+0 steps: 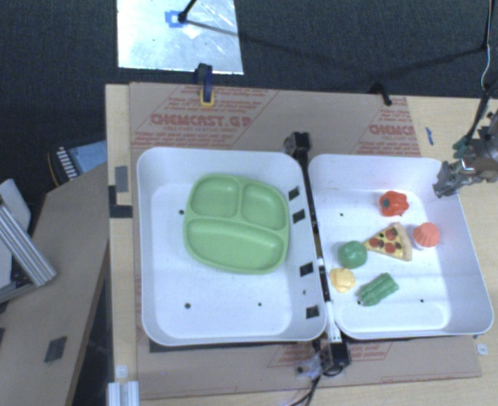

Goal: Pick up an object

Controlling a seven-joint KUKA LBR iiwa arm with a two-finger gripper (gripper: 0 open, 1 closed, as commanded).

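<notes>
Honestly, whether my pincer (448,181) is open or closed I cannot tell; it hangs at the far right rim of the right bin (464,307), holding nothing that I can see. The nearest thing to it is the red pepper (392,201), just left of it inside that bin, with the pizza slice (390,242) nearer the camera. I judge the pepper a light, stiff plastic toy, smooth and apt to slip, so I would take hold across its rounded middle.

Smooth plastic green plate (236,223) — glossy white bins (164,311).
</notes>
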